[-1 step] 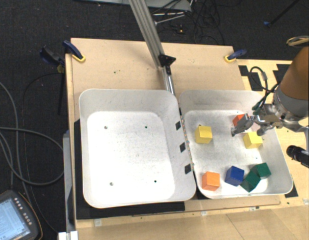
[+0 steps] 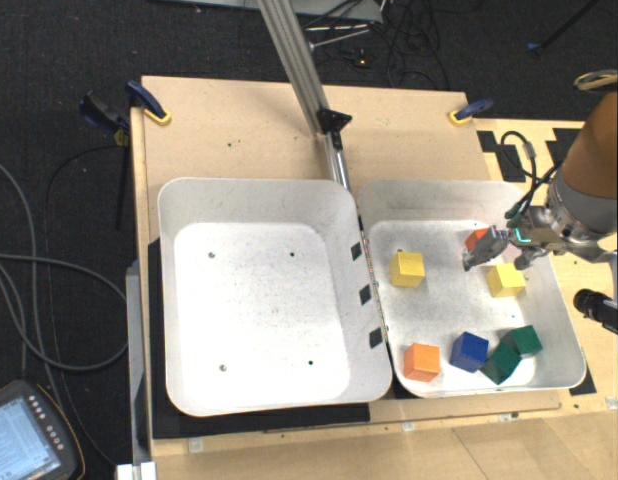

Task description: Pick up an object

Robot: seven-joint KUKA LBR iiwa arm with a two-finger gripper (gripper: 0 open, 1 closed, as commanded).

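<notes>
The fingers [image 2: 486, 255] hang low over the upper right part of the right bin [image 2: 441, 200], dark and small against the white floor; whether they are spread or closed I cannot tell, since the wrist hides much of them. A red block [image 2: 476, 237] sits touching or just behind them — it may be the target, though nothing shows it held. Just below and to the right lies a yellow block [image 2: 506, 280], close enough that a descent here could nudge it.

The arm [image 2: 591, 183] leans in from the right at a slant, which would explain why the tool sits over the blocks nearest that side.

Outward from there, the right bin holds everything loose: another yellow cube [image 2: 408, 268] near its left wall, and along the front edge an orange cube [image 2: 421, 361], a blue cube [image 2: 469, 351] and two green blocks [image 2: 511, 353] crowded together. The left bin [image 2: 179, 298] lies beside it, the two rims touching along the middle — both rest on the bench [image 2: 249, 133].
</notes>
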